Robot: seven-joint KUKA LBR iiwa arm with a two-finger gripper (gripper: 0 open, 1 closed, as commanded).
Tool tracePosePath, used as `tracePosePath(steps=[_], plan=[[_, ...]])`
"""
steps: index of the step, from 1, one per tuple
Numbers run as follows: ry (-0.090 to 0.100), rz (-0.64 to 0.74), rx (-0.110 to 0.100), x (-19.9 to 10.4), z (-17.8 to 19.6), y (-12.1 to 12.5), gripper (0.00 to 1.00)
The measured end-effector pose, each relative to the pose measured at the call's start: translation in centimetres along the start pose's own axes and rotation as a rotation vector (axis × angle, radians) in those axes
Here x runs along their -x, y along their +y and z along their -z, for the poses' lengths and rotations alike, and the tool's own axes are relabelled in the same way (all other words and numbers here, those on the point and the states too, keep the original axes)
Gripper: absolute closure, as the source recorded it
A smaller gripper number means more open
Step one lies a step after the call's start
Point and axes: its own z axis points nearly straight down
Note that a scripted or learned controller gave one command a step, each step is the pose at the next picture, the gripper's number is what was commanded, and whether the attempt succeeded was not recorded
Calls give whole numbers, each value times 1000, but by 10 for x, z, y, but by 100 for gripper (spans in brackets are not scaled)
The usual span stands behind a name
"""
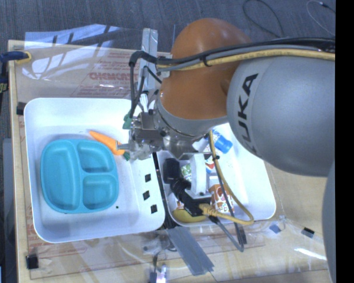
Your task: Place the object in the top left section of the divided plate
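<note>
Carrot [104,140], orange with a green tip, lies in the left bin [76,229], just off the upper right edge of the blue divided plate [78,174], and we see it touching or nearly touching that rim. From the camera view we find the gripper [137,139] just to the carrot's right, over the wall between the bins. We cannot tell its state. The grey arm [283,117] covers much of the right bin [261,204], where small packets [218,193] lie.

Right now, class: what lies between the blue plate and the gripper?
In the camera view, an orange carrot lies on the left bin's white floor, between the plate and the gripper.
</note>
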Motion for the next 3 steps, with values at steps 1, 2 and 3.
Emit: tracePosePath(steps=[1, 2, 3], plan=[[0, -132, 1, 19, -39, 2, 100], [1, 137, 5, -25, 73, -1, 100], [1, 104, 3, -116, 92, -7, 100]])
